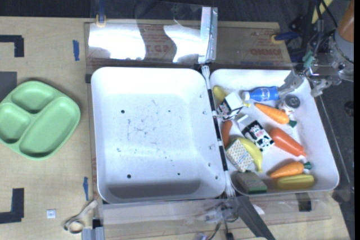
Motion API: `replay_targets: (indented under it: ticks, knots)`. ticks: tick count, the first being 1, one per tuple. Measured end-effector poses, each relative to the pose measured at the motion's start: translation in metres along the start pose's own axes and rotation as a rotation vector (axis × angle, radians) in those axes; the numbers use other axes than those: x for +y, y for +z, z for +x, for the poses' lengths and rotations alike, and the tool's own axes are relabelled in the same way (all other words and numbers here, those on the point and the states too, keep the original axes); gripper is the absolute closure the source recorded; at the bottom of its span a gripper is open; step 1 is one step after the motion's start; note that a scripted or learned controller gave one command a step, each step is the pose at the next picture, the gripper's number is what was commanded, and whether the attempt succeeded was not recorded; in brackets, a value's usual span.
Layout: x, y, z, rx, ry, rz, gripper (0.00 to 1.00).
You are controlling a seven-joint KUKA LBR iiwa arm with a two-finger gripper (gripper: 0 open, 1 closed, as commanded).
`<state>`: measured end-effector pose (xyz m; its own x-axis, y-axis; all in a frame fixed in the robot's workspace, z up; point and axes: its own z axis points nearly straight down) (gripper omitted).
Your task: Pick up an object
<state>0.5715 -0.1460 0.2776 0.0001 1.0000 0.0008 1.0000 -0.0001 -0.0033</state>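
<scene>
- We see the gripper (306,77) at the upper right corner of the right bin (329,149), hanging over its rim; we cannot tell how its tips stand, and nothing shows clamped in it.
- The arm (346,31) enters from the right edge, grey metal with cables around it.
- The right bin is a shallow white tray of smooth plastic with rounded corners, crowded with toys.
- A blue bottle (263,94) lies on its side near the bin's top, closest to the gripper, with a small round grey piece (292,102) just beside it.
- Three glossy orange carrots lie there: an upper carrot (272,113), a fat middle carrot (287,142) and a lower carrot (288,168) with a green end.
- A yellow banana (254,153) curves beside a mesh-patterned pale block (239,154).
- A black-and-white printed box (257,134) lies between the banana and the middle carrot.
- A green-topped sponge (251,182) sits at the bin's lower edge, left of a yellow-olive oblong (295,180).
- The left bin (152,132) is the same white plastic, scuffed with faint marks.
- A pale green divided plate (37,118), matte and rounded, rests on the wooden bench (45,42) well to the left.
</scene>
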Motion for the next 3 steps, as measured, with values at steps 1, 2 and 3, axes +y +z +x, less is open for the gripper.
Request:
replay_targets:
  ticks: [1, 2, 3]
  knots:
    - [-0.006, 0.137, -0.039, 0.001, -0.144, 0.0, 0.0]
    - [0.029, 0.192, -0.043, -0.001, -0.139, -0.006, 0.0]
    - [0.029, 0.184, -0.043, -0.001, -0.136, -0.006, 1.0]
